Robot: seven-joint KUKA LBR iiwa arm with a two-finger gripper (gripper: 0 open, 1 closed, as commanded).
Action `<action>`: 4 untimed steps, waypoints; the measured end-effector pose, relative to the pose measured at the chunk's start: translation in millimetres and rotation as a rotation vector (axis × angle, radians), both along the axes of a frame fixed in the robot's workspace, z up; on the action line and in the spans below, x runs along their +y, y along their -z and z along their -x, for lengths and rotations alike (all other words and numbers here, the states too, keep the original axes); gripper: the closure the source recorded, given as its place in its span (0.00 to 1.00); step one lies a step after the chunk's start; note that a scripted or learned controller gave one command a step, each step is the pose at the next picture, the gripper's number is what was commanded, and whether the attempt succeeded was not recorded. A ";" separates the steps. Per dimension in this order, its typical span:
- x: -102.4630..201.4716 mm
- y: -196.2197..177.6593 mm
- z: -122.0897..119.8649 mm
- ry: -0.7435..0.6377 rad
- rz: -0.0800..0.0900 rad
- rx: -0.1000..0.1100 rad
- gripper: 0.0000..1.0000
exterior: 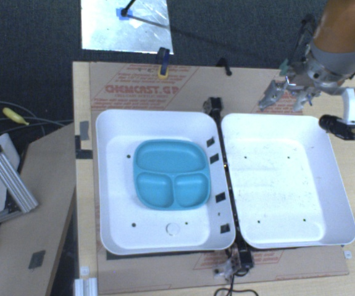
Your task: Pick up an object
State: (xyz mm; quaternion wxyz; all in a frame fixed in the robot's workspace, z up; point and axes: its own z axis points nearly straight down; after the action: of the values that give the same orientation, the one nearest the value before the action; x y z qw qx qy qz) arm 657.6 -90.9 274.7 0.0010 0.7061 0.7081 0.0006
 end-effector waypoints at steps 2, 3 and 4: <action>7.0 32.6 151.3 0.004 -0.002 0.009 0.00; 98.5 50.6 131.6 -0.009 -0.004 0.003 0.00; 144.3 -53.1 170.8 -0.008 -0.005 -0.009 0.00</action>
State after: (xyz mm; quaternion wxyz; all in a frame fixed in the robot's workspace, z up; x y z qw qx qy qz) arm 486.8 53.4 327.7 0.0026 0.7031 0.7110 0.0056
